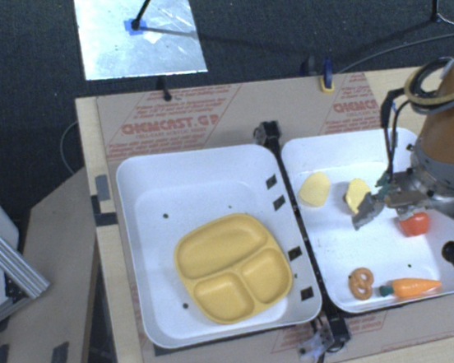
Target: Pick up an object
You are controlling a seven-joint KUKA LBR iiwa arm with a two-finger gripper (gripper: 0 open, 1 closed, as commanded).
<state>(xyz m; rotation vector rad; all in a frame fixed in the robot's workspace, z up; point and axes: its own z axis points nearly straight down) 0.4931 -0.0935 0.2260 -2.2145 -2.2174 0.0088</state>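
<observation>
The right bin [323, 151] holds several small toy foods. A pale yellow round piece [314, 190] lies near its left wall, and a second yellow piece [356, 193] lies just right of it. A red tomato-like piece [415, 225] sits toward the right side. A brown pretzel [361, 283] and an orange carrot [413, 286] lie along the front wall. My gripper [384, 206] hangs low over the bin's middle, between the second yellow piece and the red piece, partly covering both. Nothing is visibly held.
The left bin [142, 196] holds a yellow three-compartment tray [233, 265]. Black clips line the wall between the bins. The arm's grey and orange body [453, 134] covers the right bin's far right corner. Cables run behind the bins.
</observation>
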